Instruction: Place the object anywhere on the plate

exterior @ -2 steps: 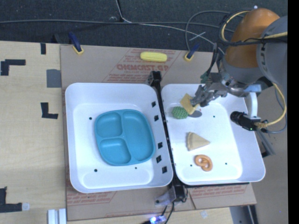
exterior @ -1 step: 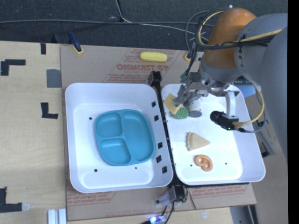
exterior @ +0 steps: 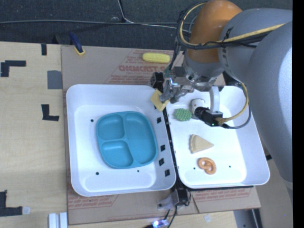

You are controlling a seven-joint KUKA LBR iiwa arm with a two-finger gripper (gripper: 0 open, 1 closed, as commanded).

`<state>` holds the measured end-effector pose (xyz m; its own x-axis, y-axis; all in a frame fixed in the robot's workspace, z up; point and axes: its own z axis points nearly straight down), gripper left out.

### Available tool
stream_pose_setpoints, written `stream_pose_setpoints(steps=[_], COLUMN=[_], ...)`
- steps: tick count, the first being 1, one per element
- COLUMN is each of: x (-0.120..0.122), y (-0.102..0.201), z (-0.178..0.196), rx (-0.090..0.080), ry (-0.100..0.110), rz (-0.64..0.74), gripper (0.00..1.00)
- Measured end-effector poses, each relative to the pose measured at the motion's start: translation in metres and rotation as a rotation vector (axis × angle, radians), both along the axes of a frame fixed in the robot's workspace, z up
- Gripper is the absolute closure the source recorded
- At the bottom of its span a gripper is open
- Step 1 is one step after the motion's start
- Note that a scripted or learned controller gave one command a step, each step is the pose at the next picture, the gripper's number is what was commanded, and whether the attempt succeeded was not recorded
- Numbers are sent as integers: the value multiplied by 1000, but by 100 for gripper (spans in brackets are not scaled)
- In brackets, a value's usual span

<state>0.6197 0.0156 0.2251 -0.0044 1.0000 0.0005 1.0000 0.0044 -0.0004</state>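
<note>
One light, stiff yellow wedge [exterior: 157, 100] sat pinched by its top edge in my tool [exterior: 167, 95], above centre, near the blue plate [exterior: 126, 139].

A bulky grey arm [exterior: 270, 56] with a glossy orange band [exterior: 212, 18] carries looping yellow and black cables [exterior: 237, 113] above a metallic wrist assembly [exterior: 190, 82].

Pale wooden bench top [exterior: 28, 141] bearing black tape marks [exterior: 47, 112], a brown printed cardboard sheet [exterior: 109, 65] laid across it, a blue-handled clamp [exterior: 76, 44] at the sheet's far left corner, and dark carpeted floor [exterior: 71, 8] beyond, crossed by a thin black cable [exterior: 121, 11].
</note>
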Motion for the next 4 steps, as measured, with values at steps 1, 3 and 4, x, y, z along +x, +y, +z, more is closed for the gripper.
stream_pose_setpoints(steps=[1, 3, 4], x=[6, 11, 11], y=[52, 160, 158], z=[9, 2, 3], rx=[0, -1, -2], ry=[0, 1, 1], rz=[0, 1, -2], gripper=[100, 100, 0])
